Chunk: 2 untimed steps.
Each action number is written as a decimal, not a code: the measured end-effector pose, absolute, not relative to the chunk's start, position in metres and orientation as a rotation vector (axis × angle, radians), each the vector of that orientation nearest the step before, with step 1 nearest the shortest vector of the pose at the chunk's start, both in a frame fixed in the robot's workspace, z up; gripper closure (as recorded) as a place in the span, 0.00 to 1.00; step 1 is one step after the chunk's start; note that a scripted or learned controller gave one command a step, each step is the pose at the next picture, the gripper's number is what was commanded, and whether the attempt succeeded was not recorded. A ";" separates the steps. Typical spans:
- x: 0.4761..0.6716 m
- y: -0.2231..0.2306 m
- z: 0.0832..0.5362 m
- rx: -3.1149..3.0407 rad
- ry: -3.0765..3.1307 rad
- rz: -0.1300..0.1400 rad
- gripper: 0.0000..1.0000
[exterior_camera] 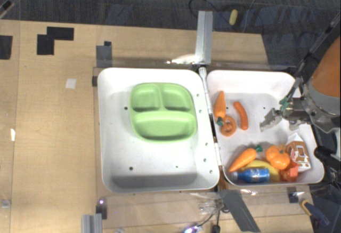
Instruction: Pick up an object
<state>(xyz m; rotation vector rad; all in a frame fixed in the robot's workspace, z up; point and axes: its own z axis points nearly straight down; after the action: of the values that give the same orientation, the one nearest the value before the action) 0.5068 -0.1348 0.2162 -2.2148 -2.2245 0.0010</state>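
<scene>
While the grey arm (326,99) with its orange band reaches in from the right, the gripper (270,119) hangs over the right bin (256,80), above a bare white part of the floor. Its two fingers (266,121) point to the left and a little downward, and they look slightly apart with nothing between them, so the gripper holds no object. Just to the left of the fingertips lies a small red sausage (241,115), close but not touching them. Further left of the fingers, beside the wall between the bins, a carrot (219,104) lies lengthwise, and an orange ring-shaped piece (228,126) rests at its lower end. Below the fingers, along the near edge of the same bin, several toys are crowded together: a second carrot (242,159) lying at a slant, a banana (258,165), a blue can (253,175) on its side, and an orange fruit (277,157). Below and to the right of the fingers, a red and white packet (298,154) lies in the near right corner. Far to the left of the fingers, in the left bin (114,136), a green divided plate (162,111) sits flat with three compartments.
</scene>
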 end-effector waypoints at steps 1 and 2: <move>0.508 -0.134 0.225 -2.212 -2.226 -0.001 1.00; 0.508 -0.134 0.225 -2.212 -2.226 0.000 0.00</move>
<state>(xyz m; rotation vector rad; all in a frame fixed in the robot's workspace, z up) 0.5078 -0.1342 0.2251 -2.2117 -2.2260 -0.0003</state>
